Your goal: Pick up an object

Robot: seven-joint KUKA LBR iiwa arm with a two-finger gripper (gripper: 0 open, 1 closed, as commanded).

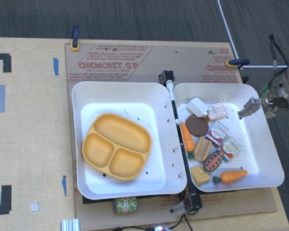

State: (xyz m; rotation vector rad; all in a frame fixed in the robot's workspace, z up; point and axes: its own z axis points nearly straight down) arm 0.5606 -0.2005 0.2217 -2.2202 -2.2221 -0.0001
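The right bin point(267, 143) holds several toy foods. Among them are a white block point(197, 106), a brown round cookie point(197, 125), an orange carrot point(187, 136), a tan bread piece point(202, 148), a red-brown oval piece point(213, 160), a yellow cheese cube point(200, 174) and a second carrot point(232, 176). Small printed packets point(217, 129) lie between them. My gripper point(250, 108) hangs over the bin's upper right part, right of the pile and apart from it. Nothing shows in its grasp.
The left bin point(86, 97) holds a yellow divided plate point(116, 146). A green can point(126, 205) lies on the board below the bins. A black bar point(176, 124) runs between the bins. Clamps point(75, 37) pin the board's far edge.
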